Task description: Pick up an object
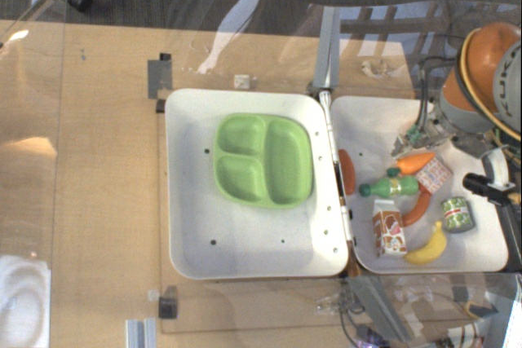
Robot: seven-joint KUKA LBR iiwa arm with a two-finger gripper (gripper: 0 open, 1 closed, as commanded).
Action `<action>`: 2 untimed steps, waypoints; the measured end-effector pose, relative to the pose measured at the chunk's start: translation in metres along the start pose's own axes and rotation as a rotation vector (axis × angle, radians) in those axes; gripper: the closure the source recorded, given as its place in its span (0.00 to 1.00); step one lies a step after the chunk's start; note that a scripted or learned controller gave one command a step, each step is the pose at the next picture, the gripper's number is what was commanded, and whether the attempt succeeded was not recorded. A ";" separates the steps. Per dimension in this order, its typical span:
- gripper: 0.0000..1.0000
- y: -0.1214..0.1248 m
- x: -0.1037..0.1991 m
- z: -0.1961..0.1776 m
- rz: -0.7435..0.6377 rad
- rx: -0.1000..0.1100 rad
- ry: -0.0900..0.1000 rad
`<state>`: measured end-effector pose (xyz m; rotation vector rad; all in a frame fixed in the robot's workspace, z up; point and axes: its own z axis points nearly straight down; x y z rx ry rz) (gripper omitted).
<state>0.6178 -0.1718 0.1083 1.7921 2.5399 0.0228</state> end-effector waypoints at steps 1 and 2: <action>0.00 0.000 0.000 0.000 0.000 0.000 0.000; 0.00 -0.047 -0.020 0.012 -0.010 0.022 0.013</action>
